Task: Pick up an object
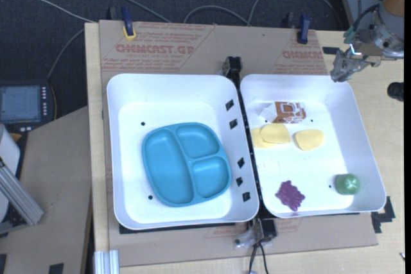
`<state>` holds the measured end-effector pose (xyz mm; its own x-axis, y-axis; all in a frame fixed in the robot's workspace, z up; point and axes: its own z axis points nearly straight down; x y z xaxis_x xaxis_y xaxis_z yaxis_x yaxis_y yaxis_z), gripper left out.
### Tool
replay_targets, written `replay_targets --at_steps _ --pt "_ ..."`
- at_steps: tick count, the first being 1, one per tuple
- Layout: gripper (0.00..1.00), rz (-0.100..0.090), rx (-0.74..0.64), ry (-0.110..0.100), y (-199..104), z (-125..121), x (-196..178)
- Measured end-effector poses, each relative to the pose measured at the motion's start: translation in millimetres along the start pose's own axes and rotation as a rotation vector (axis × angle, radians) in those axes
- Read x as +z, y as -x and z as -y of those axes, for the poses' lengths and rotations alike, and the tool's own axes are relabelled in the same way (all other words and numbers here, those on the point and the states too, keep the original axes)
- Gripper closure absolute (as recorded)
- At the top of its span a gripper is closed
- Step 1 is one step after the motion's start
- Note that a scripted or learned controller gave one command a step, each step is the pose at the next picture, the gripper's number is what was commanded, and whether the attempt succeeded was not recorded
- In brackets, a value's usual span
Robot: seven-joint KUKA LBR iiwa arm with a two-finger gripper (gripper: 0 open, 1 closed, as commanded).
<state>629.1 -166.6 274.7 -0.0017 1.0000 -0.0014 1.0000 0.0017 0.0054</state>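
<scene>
Camera view has the end effector (340, 68) hanging above the right bin's (363, 138) far right corner; whether its jaws are open cannot be told. The nearest pickable thing, a snack packet (288, 111), lies down-left of it, inside the bin.

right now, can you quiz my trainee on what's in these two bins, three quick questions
1. True or false: the blue divided plate lies in the left bin.
2. Which thing sits nearest the right bin's front right corner? A) purple grape bunch B) green ball C) brown-and-white packet
3. How many yellow pieces lie side by side in the right bin?

Key: 1 true; 2 B; 3 two.
</scene>
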Motion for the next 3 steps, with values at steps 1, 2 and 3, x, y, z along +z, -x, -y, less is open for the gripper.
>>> replay_targets --at_steps 1,2,3 --pt "1.0 -0.005 -0.004 -0.007 -54.9 25.5 0.6" --pt "1.0 -0.005 -0.004 -0.01 -105.1 40.8 16.2" --pt "1.0 -0.005 -0.004 -0.01 -152.8 57.9 29.2"
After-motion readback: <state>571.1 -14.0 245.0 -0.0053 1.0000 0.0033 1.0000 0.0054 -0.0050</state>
